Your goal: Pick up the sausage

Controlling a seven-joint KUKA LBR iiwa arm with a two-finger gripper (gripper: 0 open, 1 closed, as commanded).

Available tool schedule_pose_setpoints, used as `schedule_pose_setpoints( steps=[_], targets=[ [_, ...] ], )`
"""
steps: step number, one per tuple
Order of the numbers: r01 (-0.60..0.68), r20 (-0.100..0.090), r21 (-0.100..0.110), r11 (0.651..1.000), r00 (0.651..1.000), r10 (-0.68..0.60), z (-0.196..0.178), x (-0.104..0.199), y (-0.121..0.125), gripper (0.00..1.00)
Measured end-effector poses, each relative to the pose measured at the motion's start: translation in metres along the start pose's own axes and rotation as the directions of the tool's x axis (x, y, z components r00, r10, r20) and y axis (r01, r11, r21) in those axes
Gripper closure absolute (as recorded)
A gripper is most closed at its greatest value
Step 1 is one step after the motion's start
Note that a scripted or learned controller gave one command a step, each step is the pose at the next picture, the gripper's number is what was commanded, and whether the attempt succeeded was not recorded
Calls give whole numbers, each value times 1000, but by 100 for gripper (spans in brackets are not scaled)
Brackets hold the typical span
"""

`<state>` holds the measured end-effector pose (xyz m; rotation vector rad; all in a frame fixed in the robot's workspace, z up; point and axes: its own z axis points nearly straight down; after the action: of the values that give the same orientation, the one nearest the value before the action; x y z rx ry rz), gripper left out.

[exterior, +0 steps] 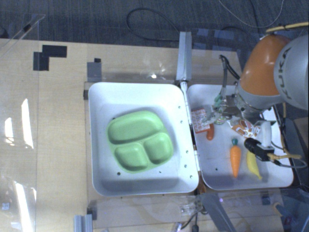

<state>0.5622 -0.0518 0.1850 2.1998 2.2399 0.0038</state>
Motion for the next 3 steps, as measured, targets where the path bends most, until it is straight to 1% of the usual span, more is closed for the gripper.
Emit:
schedule_pose_setpoints(
  steps=[1,2,3],
  targets=[
    [93,0,1,996,996,-93,60,-42,26,0],
    [142,-1,-10,990,990,-142,94,-36,24,0],
    [143,-1,-17,990,990,-144,82,-35,26,100]
  ],
)
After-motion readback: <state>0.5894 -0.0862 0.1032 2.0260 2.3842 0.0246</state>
